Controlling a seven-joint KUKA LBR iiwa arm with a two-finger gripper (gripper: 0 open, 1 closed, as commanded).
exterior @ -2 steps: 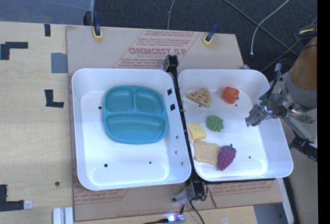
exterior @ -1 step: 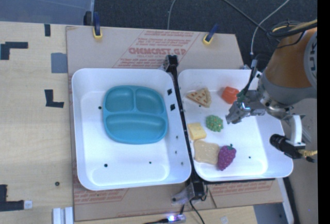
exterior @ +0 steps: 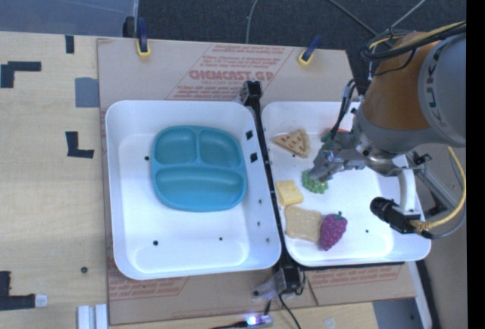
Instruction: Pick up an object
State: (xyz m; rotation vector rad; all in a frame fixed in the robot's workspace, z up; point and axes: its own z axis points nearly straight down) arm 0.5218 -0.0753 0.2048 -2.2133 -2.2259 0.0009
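In the right bin (exterior: 394, 248), over its middle: arm (exterior: 413, 104) reaching in from the right, grey with an orange band above the wrist, bent down so that the gripper (exterior: 321, 170) points toward the bin floor and slightly to the left. Gripper low, right above a green item (exterior: 314, 183), apparently touching it or just over it; cannot tell how far apart the tips stand, nor whether the green item lies between them, since the wrist body hides that spot. Black cables looping up from the wrist toward the top right.

Just left of the gripper, near the divider: a tan wedge (exterior: 292, 142) with a waffle-like pattern. Below the green item, a small yellow block (exterior: 288, 192), and under that a pale bread slice (exterior: 303, 223). Touching the slice on its right, purple grapes (exterior: 332, 230). All four lying flat on the bin floor, apart from the gripper.

In the left bin (exterior: 129, 244): a blue divided plate (exterior: 199, 167), flat, toward the upper middle. Under both bins, a brown board (exterior: 227, 70) held by two yellow clamps at its far edge.
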